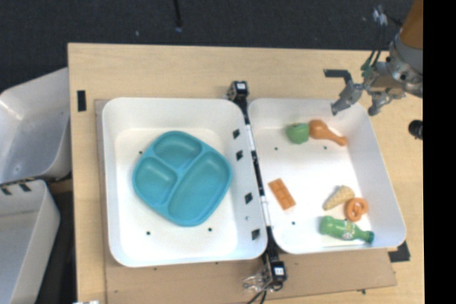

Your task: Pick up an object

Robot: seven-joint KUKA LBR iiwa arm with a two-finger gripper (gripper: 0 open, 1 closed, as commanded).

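- The gripper [360, 102] hangs over the far right corner of the right bin [377, 153], its two fingers spread apart with nothing between them.
- Nearest to it lie a small green piece [298, 132] and an orange-tan drumstick-shaped toy [326, 132], touching each other, just below and to the left of the fingertips, near the bin's far wall.
- An orange block [281, 194] lies flat nearer the middle of that bin, close to the divide between the bins and well apart from the gripper.
- By the near right corner sit a pale beige cone-like piece [338, 197], an orange ring [356, 208] touching it, and a green bottle [345, 229] lying on its side just below them.
- The left bin [114, 224] holds a teal divided plate [183, 177] with three compartments, lying flat near its centre.
- Both bins rest side by side on a light wooden bench [157, 71]; small black clips run along the seam where they meet.
- Beyond the bench the floor is dark carpet, with a thin cable running across it at the top.
- At the left edge stand white containers [28, 146], cut off by the frame.
- The arm [410, 32] is cut off at the right, so just its wrist shows.
- What the small green piece is cannot be made out; it is too blurred.
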